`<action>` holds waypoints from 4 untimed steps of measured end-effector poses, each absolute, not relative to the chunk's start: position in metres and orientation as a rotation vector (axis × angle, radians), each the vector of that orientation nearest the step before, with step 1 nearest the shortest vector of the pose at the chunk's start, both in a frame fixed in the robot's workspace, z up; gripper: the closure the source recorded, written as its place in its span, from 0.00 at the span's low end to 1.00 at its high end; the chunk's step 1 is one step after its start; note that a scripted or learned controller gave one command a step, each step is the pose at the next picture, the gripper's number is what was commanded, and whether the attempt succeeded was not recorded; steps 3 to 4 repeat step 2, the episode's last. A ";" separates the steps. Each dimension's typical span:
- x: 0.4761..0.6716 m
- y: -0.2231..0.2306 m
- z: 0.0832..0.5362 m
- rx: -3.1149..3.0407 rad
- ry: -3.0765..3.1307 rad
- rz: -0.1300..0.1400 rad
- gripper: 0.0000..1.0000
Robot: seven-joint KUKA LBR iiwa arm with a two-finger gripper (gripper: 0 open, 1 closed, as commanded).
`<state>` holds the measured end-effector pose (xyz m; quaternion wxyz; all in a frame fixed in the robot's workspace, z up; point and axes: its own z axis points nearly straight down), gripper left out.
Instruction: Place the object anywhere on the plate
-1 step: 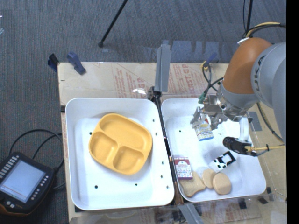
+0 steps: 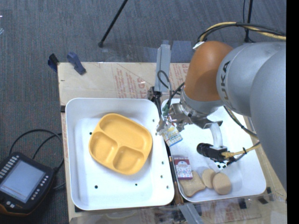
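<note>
We locate the gripper (image 2: pixel 166 123) above the shared edge of the left bin (image 2: pixel 77 181) and the right bin (image 2: pixel 254 178), with a small packet (image 2: pixel 173 136) directly below it and touching it. The packet's long axis runs from upper left to lower right in the camera view, its upper end at the gripper and its lower end over the right bin. Its face shows white, blue and yellow print, and we cannot read any writing on it. We cannot tell whether the gripper grips the packet, as the wrist covers that area. The yellow plate (image 2: pixel 120 143), with three compartments, lies in the left bin, near the packet but apart from it. In the right bin we note a red packet (image 2: pixel 182 167) with a pale label, illegible, and three tan pieces (image 2: pixel 209 181) just beside it. The arm (image 2: pixel 254 92) carries the lettering "KUKA", partly cut off by its curve. The bench (image 2: pixel 93 78) bears red print too faint to read.
</note>
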<state>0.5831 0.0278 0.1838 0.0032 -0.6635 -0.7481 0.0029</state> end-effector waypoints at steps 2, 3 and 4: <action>0.617 0.075 0.184 -1.857 -2.529 0.006 0.00; 0.617 0.075 0.184 -1.857 -2.529 0.006 0.00; 0.617 0.075 0.184 -1.857 -2.529 0.006 0.00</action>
